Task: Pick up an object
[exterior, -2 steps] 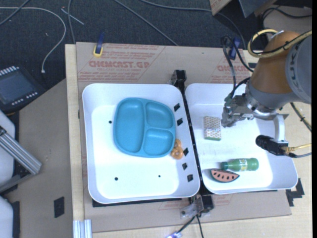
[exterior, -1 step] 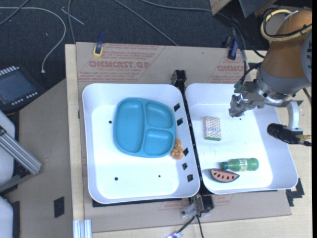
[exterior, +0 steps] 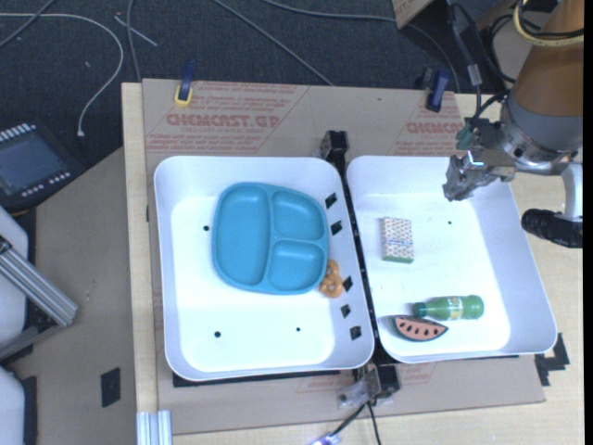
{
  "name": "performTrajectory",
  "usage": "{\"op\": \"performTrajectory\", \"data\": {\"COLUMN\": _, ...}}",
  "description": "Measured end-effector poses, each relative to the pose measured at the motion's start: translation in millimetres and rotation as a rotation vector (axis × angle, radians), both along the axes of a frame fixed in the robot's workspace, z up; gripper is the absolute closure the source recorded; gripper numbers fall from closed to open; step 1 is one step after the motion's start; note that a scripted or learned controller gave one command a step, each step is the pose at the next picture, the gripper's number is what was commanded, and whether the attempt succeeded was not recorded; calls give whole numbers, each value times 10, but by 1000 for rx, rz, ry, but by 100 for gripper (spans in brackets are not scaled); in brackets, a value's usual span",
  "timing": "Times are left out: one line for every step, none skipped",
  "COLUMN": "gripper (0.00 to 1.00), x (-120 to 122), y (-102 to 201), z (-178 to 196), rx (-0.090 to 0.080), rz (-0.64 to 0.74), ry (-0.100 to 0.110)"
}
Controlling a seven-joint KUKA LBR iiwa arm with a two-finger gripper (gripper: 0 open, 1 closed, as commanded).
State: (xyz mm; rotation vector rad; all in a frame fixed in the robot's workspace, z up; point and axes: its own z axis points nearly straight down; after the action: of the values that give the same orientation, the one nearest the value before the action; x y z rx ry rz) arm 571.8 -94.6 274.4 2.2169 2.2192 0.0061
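Gripper (exterior: 460, 185) over right bin (exterior: 519, 248), finger state unreadable; green bottle (exterior: 449, 308), watermelon slice (exterior: 419, 328) near front.

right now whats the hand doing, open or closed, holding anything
hand: over the right bin's far part, nothing seen between its fingers; open or closed cannot be told.
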Motion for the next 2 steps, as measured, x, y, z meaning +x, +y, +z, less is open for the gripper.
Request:
{"op": "performTrajectory", "data": {"gripper": 100, "x": 126, "y": 490, "z": -30, "rx": 2, "rz": 4, "ry": 5}}
{"op": "performTrajectory", "data": {"gripper": 100, "x": 145, "y": 1058, "z": -97, "rx": 3, "rz": 5, "ry": 8}}
